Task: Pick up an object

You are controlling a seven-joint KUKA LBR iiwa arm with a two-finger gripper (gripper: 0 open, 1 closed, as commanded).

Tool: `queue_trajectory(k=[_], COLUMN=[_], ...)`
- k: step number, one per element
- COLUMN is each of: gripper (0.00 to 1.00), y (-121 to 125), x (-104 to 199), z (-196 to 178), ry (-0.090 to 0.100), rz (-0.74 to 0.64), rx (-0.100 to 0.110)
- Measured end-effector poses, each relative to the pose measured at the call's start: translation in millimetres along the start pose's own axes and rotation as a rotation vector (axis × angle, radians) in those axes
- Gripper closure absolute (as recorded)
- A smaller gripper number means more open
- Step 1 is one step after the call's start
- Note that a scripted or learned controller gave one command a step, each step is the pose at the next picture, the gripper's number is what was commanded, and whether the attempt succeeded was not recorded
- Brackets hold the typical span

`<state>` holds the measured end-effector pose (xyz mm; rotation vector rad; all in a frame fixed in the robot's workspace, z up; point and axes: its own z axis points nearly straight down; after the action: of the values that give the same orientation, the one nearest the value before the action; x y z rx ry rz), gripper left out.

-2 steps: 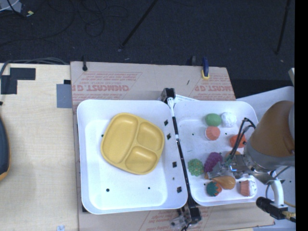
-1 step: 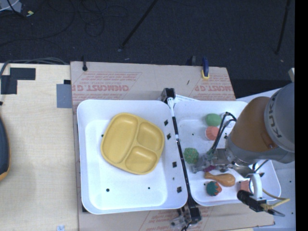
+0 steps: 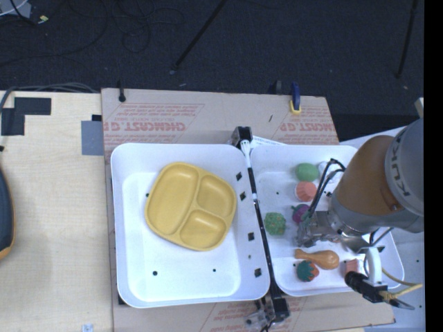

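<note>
several small toy foods lie in the right white bin [image 3: 280, 282], any of which could be the object to pick up. nearest the gripper [image 3: 309, 235] are a purple round piece [image 3: 300, 214], partly hidden by the arm's cable, and a green bumpy round piece [image 3: 275, 223] just to its left. further up the bin sit a green ball-shaped piece [image 3: 306, 171] and, touching it from below, an orange-pink round piece [image 3: 305, 191]. below the gripper lies a tan drumstick-shaped piece [image 3: 320, 258], and just under that a small piece that is green with a red side [image 3: 306, 272]. a small orange-red block [image 3: 351, 264] rests to the right of the drumstick.

the gripper reaches down into the middle of this bin, between the purple piece and the drumstick. i cannot tell how far apart the fingers are, and nothing can be made out between them. the grey arm with its orange band [image 3: 367, 178] covers the right part of the bin.

the left white bin [image 3: 131, 254] holds a yellow plastic divided plate [image 3: 191, 205] with three compartments, lying tilted toward its upper half. both bins rest side by side on a sheet of printed cardboard [image 3: 208, 116] on the bench [image 3: 48, 241].
</note>
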<state>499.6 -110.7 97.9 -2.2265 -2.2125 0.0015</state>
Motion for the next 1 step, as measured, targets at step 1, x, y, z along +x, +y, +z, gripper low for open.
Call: queue_trajectory(k=[1], gripper=[1.0], y=[-23.6], x=[54.8], z=[-251.4], ry=[0.0], rz=[-0.01], rx=[-0.017])
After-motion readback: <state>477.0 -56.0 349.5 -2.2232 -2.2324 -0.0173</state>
